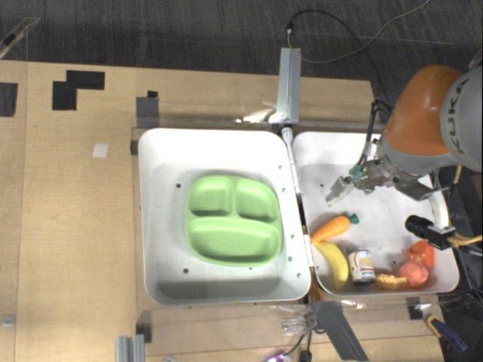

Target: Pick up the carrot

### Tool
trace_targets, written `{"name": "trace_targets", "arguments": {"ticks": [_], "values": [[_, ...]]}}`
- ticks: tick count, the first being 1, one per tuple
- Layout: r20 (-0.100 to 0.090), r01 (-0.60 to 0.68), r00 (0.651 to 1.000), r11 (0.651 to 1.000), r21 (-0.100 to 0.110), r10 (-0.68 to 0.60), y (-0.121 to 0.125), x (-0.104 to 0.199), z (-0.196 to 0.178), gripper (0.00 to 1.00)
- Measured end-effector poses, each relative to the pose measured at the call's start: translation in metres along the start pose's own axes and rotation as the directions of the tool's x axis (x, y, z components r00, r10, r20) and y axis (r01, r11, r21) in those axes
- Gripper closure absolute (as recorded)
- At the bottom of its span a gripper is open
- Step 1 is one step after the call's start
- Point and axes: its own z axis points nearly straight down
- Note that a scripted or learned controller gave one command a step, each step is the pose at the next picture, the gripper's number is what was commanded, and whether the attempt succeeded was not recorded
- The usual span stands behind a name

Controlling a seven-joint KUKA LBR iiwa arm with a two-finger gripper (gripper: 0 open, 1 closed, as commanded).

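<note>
On the pale wooden worktop, the left bin holds a green divided plate lying flat near its middle, three compartments facing up. A metal divider rail runs between this bin and the right bin.

In the right bin, the carrot lies near the left wall, about halfway down it. Its long axis runs at a shallow slant: the thicker end points toward the bin's lower-left, close to the wall, and the narrower end, with a small green stub, points up and to the right toward the bin's middle. Just below the carrot, and touching or almost touching its lower end, a banana curves toward the bin's near edge. Beside the banana stands a small can, and next to it along the near edge lie a small yellow-orange item and a red tomato-like piece in the near right corner.

The grey arm with its orange band comes in over the bin's right side, the wrist bent downward and leftward. The gripper hangs above the bare upper middle of the bin, its tip pointing to the left and slightly down. It is above and to the right of the carrot, near it but apart from it. Whether the jaws are apart or together cannot be told; nothing shows between them.
</note>
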Motion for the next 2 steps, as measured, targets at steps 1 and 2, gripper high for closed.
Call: {"name": "trace_targets", "arguments": {"ticks": [1,2], "values": [[0.002,-0.108,0.994,0.994,-0.011,0.108,-0.049,0.016,0.056,0.00],[0.007,0.047,0.999,0.999,-0.016,-0.046,-0.083,0.006,0.055,0.00]]}}
